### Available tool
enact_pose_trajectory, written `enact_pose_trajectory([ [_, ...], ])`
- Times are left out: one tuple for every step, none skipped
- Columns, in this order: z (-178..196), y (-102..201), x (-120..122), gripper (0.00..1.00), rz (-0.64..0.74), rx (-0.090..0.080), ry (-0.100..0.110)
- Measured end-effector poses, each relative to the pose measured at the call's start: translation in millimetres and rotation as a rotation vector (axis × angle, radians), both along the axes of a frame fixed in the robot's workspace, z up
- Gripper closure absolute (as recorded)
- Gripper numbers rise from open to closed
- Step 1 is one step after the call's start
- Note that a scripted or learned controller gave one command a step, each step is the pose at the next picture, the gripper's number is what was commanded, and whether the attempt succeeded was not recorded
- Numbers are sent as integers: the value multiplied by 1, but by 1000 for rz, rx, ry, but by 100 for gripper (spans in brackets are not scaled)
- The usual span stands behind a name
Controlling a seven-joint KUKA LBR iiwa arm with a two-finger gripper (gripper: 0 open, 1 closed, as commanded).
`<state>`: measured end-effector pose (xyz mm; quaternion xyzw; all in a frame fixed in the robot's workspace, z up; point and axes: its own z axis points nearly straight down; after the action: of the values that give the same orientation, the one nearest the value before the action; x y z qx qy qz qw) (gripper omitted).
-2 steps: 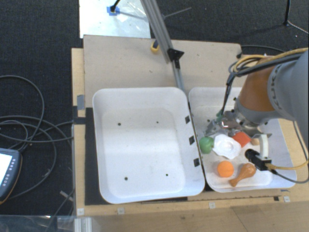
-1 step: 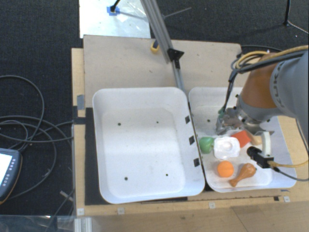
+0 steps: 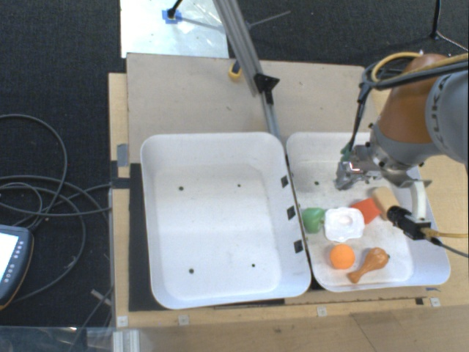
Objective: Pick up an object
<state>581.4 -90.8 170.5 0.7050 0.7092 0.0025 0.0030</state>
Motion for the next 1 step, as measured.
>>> enact_pose_trajectory([
  [54, 0, 2, 100, 0, 0, 0],
])
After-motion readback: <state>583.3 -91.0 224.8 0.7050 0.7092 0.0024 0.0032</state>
